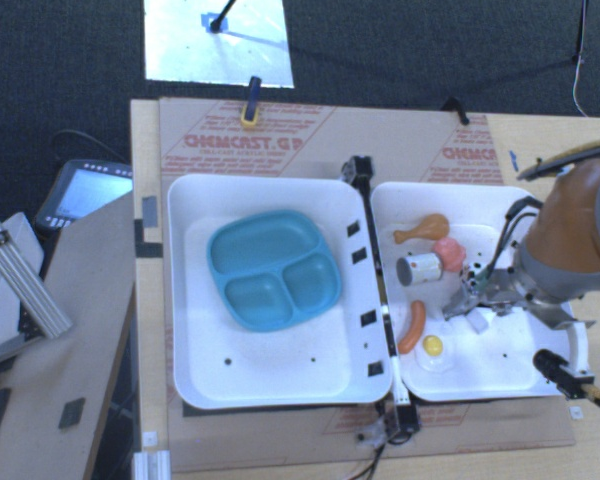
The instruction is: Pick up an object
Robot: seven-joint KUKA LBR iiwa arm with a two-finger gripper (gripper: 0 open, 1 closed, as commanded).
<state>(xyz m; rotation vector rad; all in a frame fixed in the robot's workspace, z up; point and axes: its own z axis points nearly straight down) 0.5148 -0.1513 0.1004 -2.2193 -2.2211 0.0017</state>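
Spanning most of the frame, a wooden bench [310, 133] is seen carrying two shallow white bins side by side, their inner rims meeting along a black clipped strip [372, 268]. The left bin [195, 368] is taken up largely by a smooth blue divided plate [273, 268], with bare floor left along its lower and left edges. The arm [580, 223], grey with an orange band, is reached in over the right bin [500, 378], and room there is tight: it covers the bin's right side. The gripper [467, 303] is lowered near the bin's middle; whether it is released or clenched cannot be told. Just beside it lie a pink rounded lump [450, 255] and a small metal can [418, 268] on its side. A toy drumstick [423, 230] is placed above these, an orange sausage [412, 326] lower left, and a fried egg [433, 349] near the bottom rim.
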